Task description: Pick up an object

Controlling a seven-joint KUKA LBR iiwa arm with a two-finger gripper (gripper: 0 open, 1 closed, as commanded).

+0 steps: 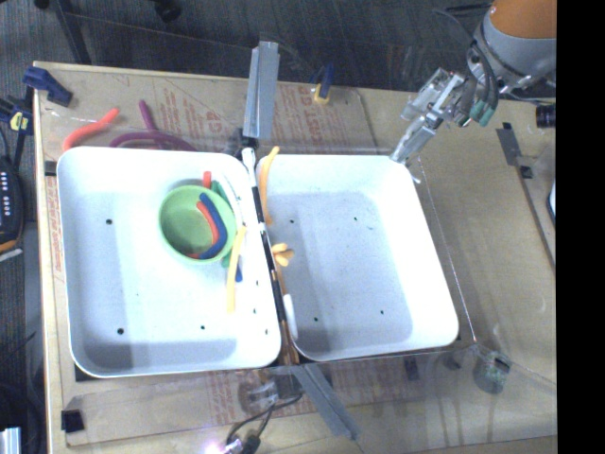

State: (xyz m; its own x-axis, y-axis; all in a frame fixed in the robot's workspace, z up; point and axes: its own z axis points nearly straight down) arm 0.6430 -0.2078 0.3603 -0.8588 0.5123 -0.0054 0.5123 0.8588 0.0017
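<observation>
Faint reddish printing runs across the brown bench (492, 244) near its far edge, too blurred to read. 2 shallow white bins with rounded corners sit side by side, their surfaces matte and lightly speckled. In the left bin (113, 329) stands a round green bowl (194, 225), smooth like plastic, with a curved blue piece (219, 218) and a red piece (207, 180) resting in it; a thin yellow stick (233, 274) lies against the bowl's near side, pointing toward the front of the bin. A curved yellow strip (267, 173) rests on the divide between the bins, and a small yellow scrap (281, 253) lies at the left wall of the right bin (378, 339). The gripper (413, 143), metallic and pale, hangs above the far right corner of the right bin, tilted, with nothing between its fingers; I cannot tell how wide they stand.
</observation>
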